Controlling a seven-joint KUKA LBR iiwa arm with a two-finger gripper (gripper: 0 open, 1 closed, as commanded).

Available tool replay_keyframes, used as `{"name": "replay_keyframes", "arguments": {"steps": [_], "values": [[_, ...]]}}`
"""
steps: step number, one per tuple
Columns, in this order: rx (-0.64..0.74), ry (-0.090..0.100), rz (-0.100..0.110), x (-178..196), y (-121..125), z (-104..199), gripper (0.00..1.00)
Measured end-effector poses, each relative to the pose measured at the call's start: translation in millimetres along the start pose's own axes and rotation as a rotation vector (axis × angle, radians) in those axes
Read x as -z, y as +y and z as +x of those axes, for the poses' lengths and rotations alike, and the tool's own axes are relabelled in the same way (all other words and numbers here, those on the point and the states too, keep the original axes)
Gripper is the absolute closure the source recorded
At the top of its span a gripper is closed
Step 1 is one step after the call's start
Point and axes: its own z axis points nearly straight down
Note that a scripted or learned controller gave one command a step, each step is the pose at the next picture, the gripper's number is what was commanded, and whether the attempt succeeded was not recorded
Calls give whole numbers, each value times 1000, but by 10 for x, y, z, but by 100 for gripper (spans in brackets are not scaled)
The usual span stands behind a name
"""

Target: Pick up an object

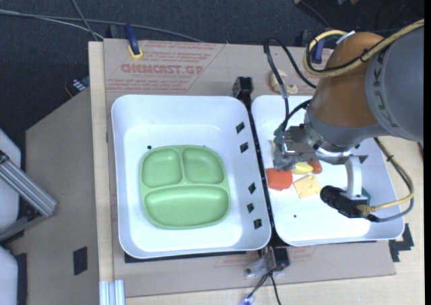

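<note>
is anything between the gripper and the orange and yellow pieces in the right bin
Nothing visible does. The gripper hangs right over the orange piece and the yellow piece in the right bin, with no other object between them.

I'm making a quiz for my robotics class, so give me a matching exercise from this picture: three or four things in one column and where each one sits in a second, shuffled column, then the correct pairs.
Column one:
1. green divided plate
2. red-orange block
3. yellow block
4. blue-handled clamp

Column two:
A. on the bench's far edge, beyond the left bin
B. in the right bin, nearer the divider between the bins
C. in the middle of the left bin
D. in the right bin, on the side of its neighbour away from the divider

Pairs: 1-C, 2-B, 3-D, 4-A
</note>
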Motion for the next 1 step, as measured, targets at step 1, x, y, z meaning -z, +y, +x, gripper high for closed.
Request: {"name": "replay_keyframes", "arguments": {"steps": [1], "values": [[1,-1,-4,83,27,533,100]]}}
